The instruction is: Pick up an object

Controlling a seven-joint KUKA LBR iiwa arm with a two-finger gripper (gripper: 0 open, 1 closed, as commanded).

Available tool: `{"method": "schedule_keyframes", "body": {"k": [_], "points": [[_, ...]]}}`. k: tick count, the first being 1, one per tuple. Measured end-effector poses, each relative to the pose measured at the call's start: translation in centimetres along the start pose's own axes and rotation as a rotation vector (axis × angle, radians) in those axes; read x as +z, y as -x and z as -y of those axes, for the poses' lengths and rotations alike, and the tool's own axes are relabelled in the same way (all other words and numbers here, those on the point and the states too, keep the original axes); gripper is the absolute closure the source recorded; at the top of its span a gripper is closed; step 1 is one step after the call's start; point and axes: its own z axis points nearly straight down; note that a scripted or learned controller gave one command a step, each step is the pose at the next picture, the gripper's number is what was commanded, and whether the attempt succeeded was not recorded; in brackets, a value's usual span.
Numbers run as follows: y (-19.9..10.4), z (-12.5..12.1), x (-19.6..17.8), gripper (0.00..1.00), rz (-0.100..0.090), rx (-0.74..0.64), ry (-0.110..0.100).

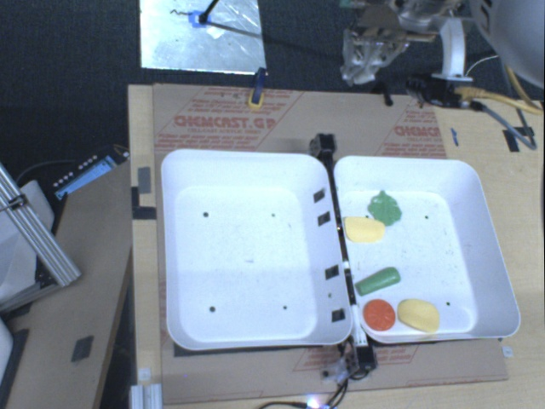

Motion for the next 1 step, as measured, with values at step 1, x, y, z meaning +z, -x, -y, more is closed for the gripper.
{"method": "schedule_keyframes", "body": {"k": [1], "points": [[8.98,-0.24,2.98,1.0,0.002,0.002,-0.003]]}}
